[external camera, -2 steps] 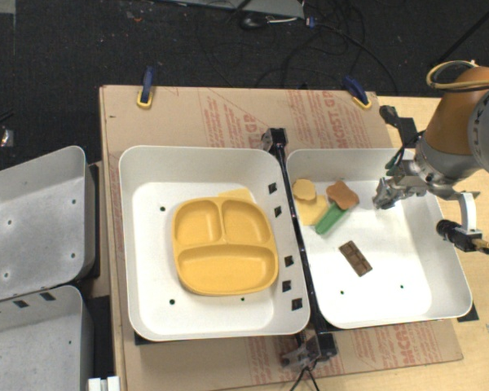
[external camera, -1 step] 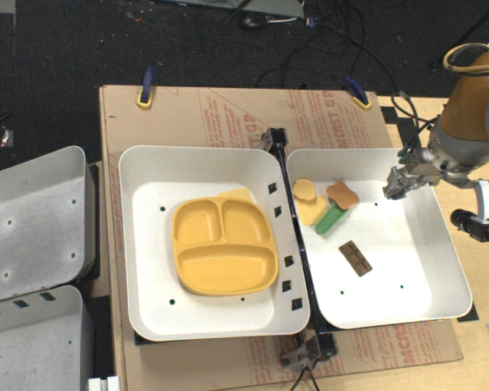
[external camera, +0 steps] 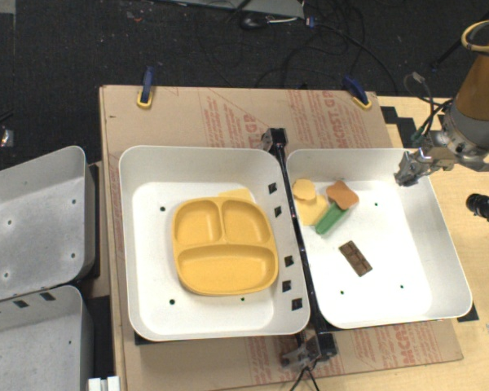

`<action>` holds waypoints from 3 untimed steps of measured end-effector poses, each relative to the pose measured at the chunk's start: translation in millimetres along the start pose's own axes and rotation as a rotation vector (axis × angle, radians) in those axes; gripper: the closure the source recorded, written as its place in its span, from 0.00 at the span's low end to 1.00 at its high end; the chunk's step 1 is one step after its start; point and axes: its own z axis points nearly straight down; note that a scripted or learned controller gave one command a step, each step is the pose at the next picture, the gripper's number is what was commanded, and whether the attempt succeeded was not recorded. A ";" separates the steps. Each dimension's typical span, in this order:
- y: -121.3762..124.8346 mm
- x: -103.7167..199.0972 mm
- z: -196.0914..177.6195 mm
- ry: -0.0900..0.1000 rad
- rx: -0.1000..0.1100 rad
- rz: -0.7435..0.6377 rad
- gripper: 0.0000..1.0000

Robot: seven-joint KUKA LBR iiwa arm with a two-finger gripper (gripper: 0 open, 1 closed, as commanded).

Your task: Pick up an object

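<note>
Right now the tool (external camera: 411,169) hangs at the right bin's (external camera: 440,243) upper right rim, holding nothing visible. Nearest, the brown block (external camera: 355,258) lies lower left, angled diagonally.

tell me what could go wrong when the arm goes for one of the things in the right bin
The gripper sits over the right bin's far rim, so a straight drop might clip the wall. The yellow piece, orange piece and green block are bunched together, so the fingers may catch two or knock them apart. The brown bar lies flat and may slip out.
</note>
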 end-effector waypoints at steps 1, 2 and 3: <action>1.8 -0.6 -53.9 0.000 0.000 -0.001 1.00; -11.7 54.5 -62.5 0.005 0.006 -0.005 1.00; -29.4 102.2 -52.8 0.005 0.009 -0.005 1.00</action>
